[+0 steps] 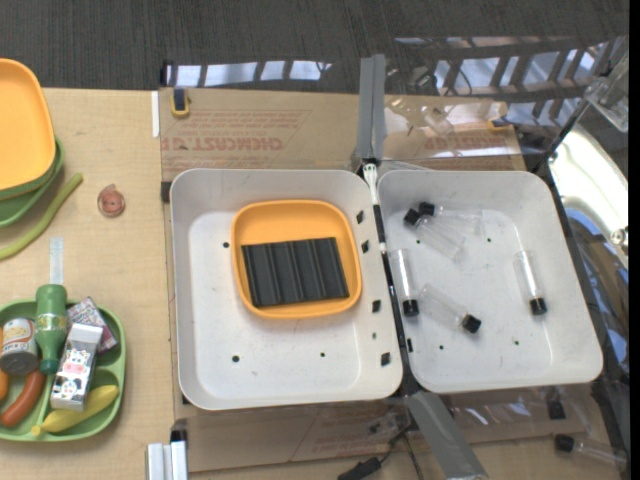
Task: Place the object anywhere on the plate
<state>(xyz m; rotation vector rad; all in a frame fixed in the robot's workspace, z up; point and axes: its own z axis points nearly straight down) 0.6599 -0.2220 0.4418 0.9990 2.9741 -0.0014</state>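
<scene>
Item: black ribbed rectangular slab (296,272) lay flat, centred on orange square plastic plate (295,220), left white bin (290,358). I judged placement done. Clear black-capped tubes (437,308) lay loose in right white bin (500,353).

A dark grey carpeted floor (300,18) runs across the top. Below it lies the tan wooden bench (110,148), with a sheet of printed brown cardboard (260,133) spread over it. At upper right stands a metal frame (500,68) — perhaps a railing — glinting under bright, even light.
</scene>
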